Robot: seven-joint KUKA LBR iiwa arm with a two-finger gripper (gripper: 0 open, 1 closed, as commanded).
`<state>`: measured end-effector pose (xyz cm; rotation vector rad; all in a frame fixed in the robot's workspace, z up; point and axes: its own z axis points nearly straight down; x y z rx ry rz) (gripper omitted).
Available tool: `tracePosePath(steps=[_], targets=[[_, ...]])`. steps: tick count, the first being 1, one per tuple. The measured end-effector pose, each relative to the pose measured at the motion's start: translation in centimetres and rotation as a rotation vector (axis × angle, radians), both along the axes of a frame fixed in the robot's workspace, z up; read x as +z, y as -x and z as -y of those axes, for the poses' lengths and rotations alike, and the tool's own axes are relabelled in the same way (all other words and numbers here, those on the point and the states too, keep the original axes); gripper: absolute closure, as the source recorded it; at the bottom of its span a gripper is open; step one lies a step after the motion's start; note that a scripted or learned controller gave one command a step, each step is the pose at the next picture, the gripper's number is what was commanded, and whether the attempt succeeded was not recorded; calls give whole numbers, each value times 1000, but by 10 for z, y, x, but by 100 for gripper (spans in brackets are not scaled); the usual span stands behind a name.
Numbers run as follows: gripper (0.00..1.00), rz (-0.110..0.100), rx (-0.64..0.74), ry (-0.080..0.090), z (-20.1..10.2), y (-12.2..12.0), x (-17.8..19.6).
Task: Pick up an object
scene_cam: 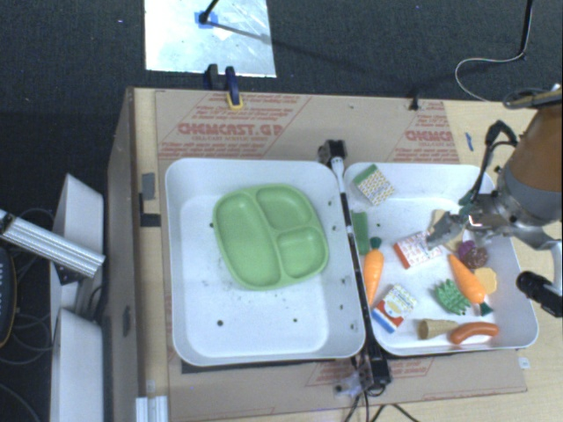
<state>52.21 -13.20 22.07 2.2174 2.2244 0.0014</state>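
Toy food fills the right bin, and any piece will do. Nearest me along the front edge lie a sausage and an ice-cream cone, with a small carton to their left. Just behind sit a green ruffled piece and two carrots. I judge all these light, rigid and slick plastic; the carrot by the divider looks best taken across its thick middle. Farther back, the gripper hangs over a red-edged box; whether it is apart or together I cannot tell, as it blurs. The left bin holds a green divided plate. The dark object beside the wrist is hard to identify.
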Motion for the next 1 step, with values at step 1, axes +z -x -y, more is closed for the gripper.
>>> tracePosePath(steps=[1], targets=[[0,1,-2,1,30,23,-136]])
